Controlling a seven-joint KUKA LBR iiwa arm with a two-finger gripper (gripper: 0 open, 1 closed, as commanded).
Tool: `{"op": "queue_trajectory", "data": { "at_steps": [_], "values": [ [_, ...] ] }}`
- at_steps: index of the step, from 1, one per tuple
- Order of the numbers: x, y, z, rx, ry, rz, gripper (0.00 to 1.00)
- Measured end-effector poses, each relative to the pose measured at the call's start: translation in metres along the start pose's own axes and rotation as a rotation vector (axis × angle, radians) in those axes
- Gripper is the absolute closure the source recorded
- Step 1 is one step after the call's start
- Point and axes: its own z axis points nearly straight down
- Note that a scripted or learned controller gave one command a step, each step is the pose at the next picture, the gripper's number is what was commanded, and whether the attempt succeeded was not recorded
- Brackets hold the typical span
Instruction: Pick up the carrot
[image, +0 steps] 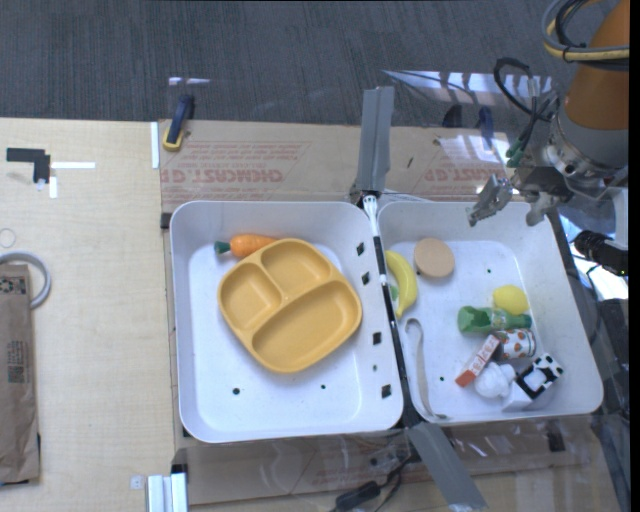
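Observation:
An orange carrot (248, 243) with a green tip lies in the left bin (195, 330), at the far-left edge of a yellow divided plate (290, 303), touching its rim. My gripper (514, 201) hangs at the far right, above the back rim of the right bin (580, 330), well away from the carrot. Its two grey fingers (487, 203) are spread apart with nothing between them.
The right bin holds a banana (402, 280), a tan round disc (434, 258), a yellow lemon (510, 298), a green item (482, 319) and several small toys (510, 370) at the front right. A grey divider (376, 140) stands between the bins at the back.

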Motion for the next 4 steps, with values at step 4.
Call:
{"op": "queue_trajectory", "data": {
  "at_steps": [4],
  "values": [
    [-0.05,-0.088,0.191,-0.003,0.001,-0.304,0.0]
  ]
}}
